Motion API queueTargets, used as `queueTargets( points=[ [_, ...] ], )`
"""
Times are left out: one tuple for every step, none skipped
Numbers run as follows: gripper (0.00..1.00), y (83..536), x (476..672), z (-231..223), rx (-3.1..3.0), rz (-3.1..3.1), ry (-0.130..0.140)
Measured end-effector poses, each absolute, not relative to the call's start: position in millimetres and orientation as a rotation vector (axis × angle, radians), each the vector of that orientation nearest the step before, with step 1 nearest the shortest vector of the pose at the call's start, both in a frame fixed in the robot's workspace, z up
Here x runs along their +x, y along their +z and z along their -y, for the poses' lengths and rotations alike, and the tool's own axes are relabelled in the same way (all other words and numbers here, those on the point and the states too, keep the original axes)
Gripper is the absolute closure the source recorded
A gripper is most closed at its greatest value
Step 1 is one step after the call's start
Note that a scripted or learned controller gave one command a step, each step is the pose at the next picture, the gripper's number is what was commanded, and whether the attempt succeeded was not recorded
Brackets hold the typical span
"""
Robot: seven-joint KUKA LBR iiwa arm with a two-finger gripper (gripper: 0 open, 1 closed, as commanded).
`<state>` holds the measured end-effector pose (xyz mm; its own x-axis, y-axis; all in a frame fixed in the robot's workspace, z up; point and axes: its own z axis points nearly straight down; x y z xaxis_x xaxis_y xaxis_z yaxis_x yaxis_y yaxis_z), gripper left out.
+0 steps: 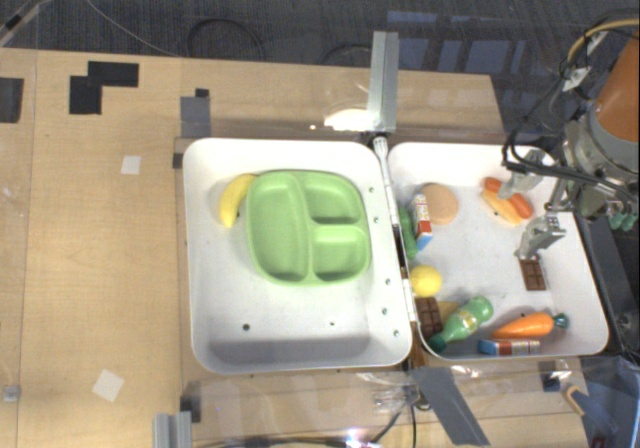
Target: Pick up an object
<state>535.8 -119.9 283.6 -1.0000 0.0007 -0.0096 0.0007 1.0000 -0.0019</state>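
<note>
The claw [541, 236] hangs over the right bin [590, 281], near its right wall; I cannot tell its state from this slanted look, and nothing shows gripped in it. Just below it lies a small brown chocolate bar [534, 275], flat on the bin floor. Up and to the left rests an orange toy hot dog [508, 202], and further left a tan bun [440, 204] beside a small upright carton [423, 217]. Along the bin's near edge lie a carrot [523, 325], a green bottle [461, 322], another chocolate piece [429, 313] and a yellow lemon [426, 281]. The left bin [215, 316] holds a green divided tray [305, 226], with a banana [234, 198] touching its left rim. Both bins sit on the wooden surface [90, 256].
</note>
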Motion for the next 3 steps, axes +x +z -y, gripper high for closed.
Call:
queueTargets(
  points=[
    [0.0,143.2,501.4,145.5,-0.417,-3.111,0.0],
    [0.0,90.7,563.9,122.5,-0.608,-3.065,-0.009],
    [0.0,89.2,616.9,138.1,-0.797,-3.024,-0.007]
  ],
)
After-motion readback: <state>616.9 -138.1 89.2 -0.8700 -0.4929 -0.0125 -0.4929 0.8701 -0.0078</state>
